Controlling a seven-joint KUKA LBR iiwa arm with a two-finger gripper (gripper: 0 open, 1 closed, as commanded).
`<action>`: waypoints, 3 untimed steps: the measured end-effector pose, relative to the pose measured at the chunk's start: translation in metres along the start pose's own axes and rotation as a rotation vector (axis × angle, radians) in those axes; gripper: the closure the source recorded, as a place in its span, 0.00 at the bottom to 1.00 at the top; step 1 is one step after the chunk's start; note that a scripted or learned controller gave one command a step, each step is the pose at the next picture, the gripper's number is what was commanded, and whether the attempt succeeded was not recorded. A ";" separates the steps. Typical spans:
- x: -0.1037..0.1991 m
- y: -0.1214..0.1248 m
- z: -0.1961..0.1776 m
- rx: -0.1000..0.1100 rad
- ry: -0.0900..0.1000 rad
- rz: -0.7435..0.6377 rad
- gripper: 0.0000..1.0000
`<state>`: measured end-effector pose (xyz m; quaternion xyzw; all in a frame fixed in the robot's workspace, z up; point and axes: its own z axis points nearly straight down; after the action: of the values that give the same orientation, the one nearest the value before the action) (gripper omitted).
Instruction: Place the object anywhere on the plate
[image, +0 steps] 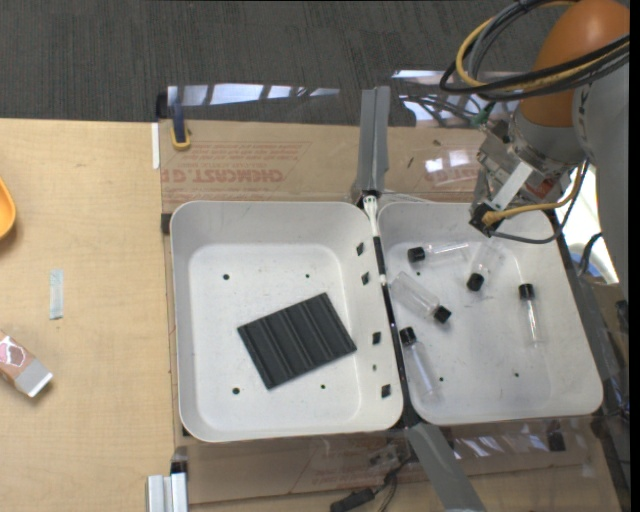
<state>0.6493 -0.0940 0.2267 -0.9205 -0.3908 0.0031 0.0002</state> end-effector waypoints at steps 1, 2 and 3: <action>0.055 -0.068 0.036 -0.002 0.002 -0.486 1.00; 0.127 -0.109 0.035 -0.005 0.003 -0.827 1.00; 0.131 -0.112 0.034 -0.006 0.002 -1.438 1.00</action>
<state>0.6592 0.0777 0.1924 -0.4350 -0.9004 0.0004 -0.0001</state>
